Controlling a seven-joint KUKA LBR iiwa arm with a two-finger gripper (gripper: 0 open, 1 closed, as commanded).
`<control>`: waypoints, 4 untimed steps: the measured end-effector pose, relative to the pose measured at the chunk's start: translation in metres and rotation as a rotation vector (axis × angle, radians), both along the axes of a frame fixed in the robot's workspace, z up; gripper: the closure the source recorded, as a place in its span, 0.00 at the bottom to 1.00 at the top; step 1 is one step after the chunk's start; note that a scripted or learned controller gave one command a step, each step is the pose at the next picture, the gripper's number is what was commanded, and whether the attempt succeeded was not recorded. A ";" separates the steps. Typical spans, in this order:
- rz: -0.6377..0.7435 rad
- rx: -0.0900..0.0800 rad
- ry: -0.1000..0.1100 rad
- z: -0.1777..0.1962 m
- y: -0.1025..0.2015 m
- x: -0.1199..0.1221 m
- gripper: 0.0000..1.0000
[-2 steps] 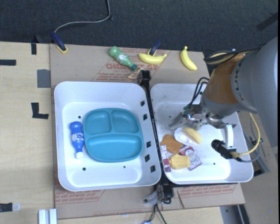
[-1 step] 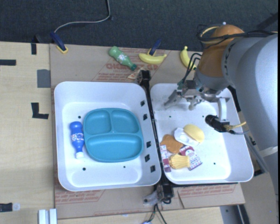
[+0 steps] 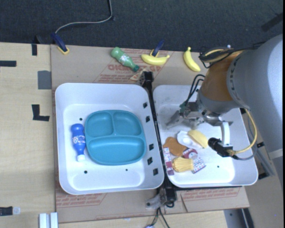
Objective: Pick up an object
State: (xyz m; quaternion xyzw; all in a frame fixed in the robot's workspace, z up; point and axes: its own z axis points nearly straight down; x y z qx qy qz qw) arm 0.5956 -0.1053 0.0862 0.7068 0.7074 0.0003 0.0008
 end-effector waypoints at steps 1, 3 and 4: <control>0.000 0.001 0.003 0.009 0.011 0.037 0.00; 0.000 -0.001 -0.002 0.000 0.011 0.008 0.00; 0.001 -0.001 -0.001 -0.001 0.010 0.073 0.00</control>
